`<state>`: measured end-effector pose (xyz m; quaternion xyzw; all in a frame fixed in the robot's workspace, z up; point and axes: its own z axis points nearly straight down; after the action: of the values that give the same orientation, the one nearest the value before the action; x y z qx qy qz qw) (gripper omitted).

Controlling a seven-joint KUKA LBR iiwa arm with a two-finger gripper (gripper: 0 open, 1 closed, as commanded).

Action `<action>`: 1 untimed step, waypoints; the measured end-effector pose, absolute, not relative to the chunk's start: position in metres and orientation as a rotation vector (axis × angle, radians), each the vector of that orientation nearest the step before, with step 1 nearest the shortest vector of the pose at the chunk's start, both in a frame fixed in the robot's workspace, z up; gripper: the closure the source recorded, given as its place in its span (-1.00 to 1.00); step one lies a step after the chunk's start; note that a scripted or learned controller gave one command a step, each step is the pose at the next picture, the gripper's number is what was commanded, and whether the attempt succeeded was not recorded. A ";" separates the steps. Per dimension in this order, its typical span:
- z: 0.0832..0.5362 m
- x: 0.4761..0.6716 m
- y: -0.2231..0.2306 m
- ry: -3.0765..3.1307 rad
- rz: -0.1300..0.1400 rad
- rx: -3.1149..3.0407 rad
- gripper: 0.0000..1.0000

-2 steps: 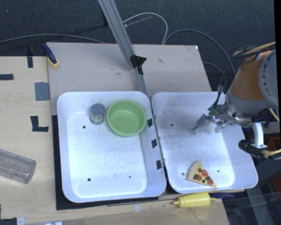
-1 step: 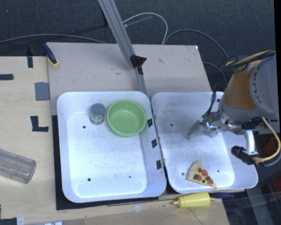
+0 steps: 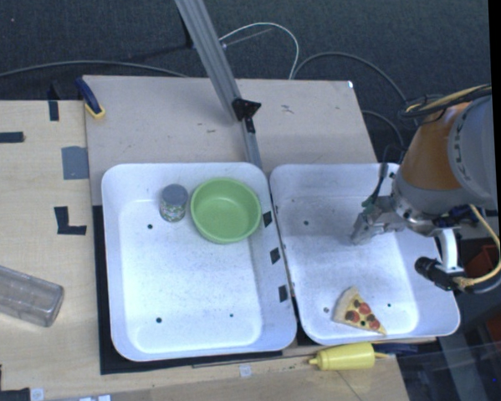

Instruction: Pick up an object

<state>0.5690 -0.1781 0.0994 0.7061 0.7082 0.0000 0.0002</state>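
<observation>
Two white bins sit side by side on the table (image 3: 313, 117). Nearest to the tool (image 3: 365, 229) in the right bin (image 3: 317, 200) lies a toy pizza slice (image 3: 358, 310), flat on the floor near the front wall, probably the likeliest thing to pick. Looks light, thin and stiff, likely plastic, so little weight to fear but little height to bite on; best taken across its narrow width, toward the pointed end, with the tips pressed right down to the floor. May skate on the smooth floor if nudged sideways. Cannot tell whether the tool is open or closed; hangs low over the middle of the right bin, apart from the slice, with nothing seen in its grip. Plenty of bare floor between tool and slice, yet the front wall stands close behind the slice and leaves scant room on that side. Over in the left bin (image 3: 157, 326) rest a green bowl (image 3: 226, 209) and a small grey-capped jar (image 3: 174, 203), just beside each other near the back wall: rounder, probably harder to pinch. Outside the bins, a yellow bottle (image 3: 347, 357) lies at the front edge.
</observation>
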 end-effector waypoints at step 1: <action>0.161 0.576 -0.179 2.220 0.003 2.216 1.00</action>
<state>0.5762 -0.1794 0.1608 0.7065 0.7077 0.0011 0.0023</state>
